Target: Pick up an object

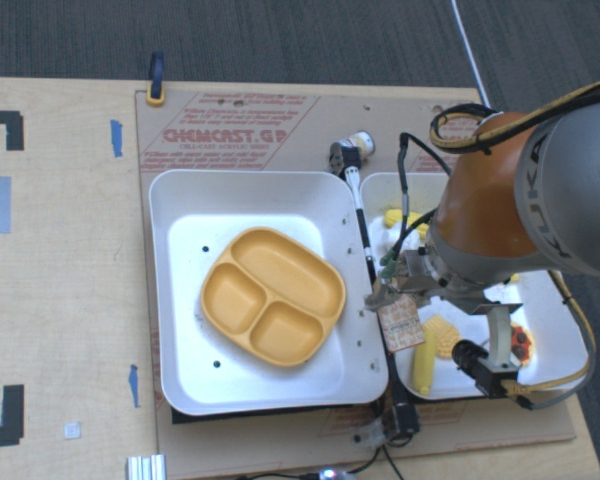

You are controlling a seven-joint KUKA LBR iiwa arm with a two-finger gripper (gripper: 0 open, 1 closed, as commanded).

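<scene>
Here, a yellow plastic corn cob lies near the front left corner of the right shallow white bin, beside other small, partly hidden items under the grey-and-orange arm. The left shallow white bin holds a yellow three-compartment plastic plate, with bare floor around it.

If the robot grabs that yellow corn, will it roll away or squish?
The corn looks long and rounded, so a sideways nudge would probably roll it across the right bin. Its even, shiny surface suggests a stiff plastic toy, likely light and a bit slippery to pinch.
</scene>
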